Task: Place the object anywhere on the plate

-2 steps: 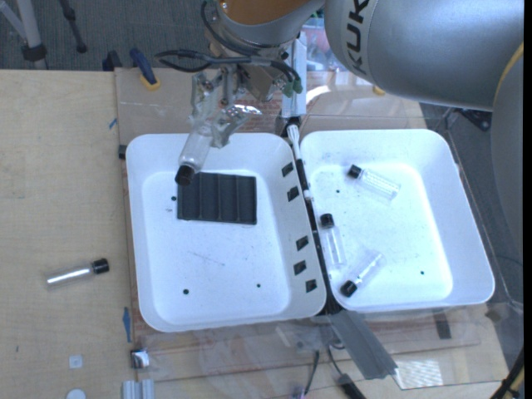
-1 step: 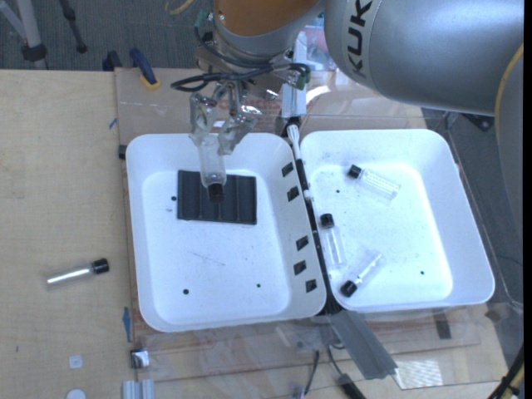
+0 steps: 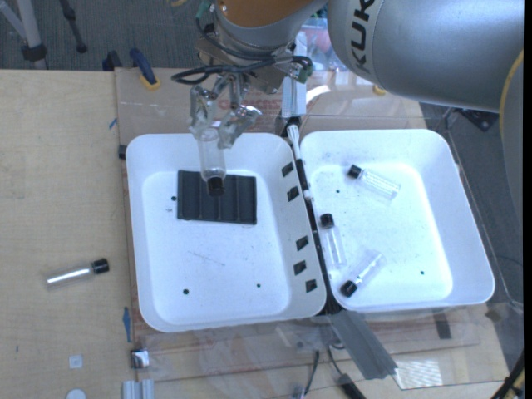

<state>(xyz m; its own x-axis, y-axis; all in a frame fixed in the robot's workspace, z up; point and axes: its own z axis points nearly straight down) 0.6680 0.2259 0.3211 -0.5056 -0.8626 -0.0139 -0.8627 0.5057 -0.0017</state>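
Observation:
A black ribbed plate (image 3: 229, 206) lies flat in the left bin (image 3: 158, 248), toward its far side. My gripper (image 3: 218, 125) hangs over the plate's far edge, shut on a clear vial (image 3: 209, 156). The vial points down, and its black cap (image 3: 215, 186) sits at or just above the plate's surface near the far edge. I cannot tell whether the cap touches the plate.
The right bin (image 3: 465, 223) holds three more clear vials with black caps (image 3: 374, 181), (image 3: 332, 238), (image 3: 362, 274). Another vial (image 3: 77, 273) lies on the wooden bench left of the bins. The arm's large body fills the top right.

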